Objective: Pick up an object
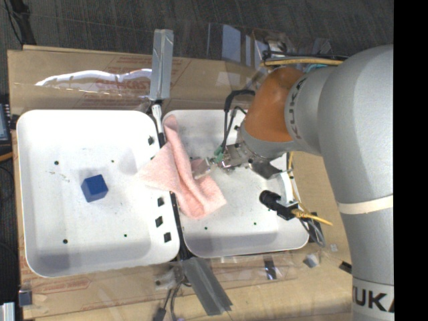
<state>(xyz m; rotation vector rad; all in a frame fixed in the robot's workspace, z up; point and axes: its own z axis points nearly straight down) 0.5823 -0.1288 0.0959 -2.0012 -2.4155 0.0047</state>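
Reaching in from the right, the grey arm [348, 126] bends down over the right bin [234, 236], its orange band [271, 105] above that bin's upper half. The gripper [202, 167] sits low at the bin's left side, touching the pink cloth [190, 194]; whether it is open or closed cannot be told from this slant, and no part of the cloth can be seen pinched in it.

The pink cloth is draped over the two rims where the bins meet. Its upper end lies near the top left corner of the right bin. One corner spills onto the right edge of the left bin [67, 139], and its bunched lower end rests on the right bin's floor just below the gripper. The blue cube [94, 187] stands alone on the floor of the left bin, left of centre and well apart from the cloth and the gripper.

Around the gripper, the cloth and the joined rims crowd the left side, while the wrist and arm cover the right bin's upper right. The lower floor of the right bin is bare as far as its front wall. The left bin has open floor on every side of the cube, with its walls well away. A grey post [162, 65] rises behind the bins above the seam, and brown cardboard [67, 62] lies along the far edge.
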